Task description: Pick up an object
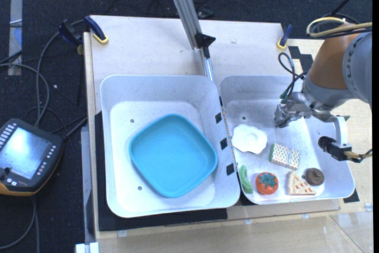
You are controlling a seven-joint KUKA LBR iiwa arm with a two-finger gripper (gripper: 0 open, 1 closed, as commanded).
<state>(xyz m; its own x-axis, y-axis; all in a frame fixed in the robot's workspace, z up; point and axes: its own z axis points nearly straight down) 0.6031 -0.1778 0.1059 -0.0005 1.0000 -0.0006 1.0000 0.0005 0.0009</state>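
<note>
The right bin (254, 92) holds several small objects: a white shell-like piece (249, 139), a checkered block (285, 155), a red tomato-like ball (267, 182), a green strip (243, 178), a pizza-slice toy (300, 185) and a brown donut (313, 175). My gripper (283, 117) hangs low over the bin's middle, just up and right of the white piece and above the checkered block. I see nothing held in it.
The left bin (118, 98) contains a large blue square plate (173, 154). A slanted metal pole (185, 0) runs from the top to the gap between the bins. The arm's grey body (343, 68) covers the bench's right side.
</note>
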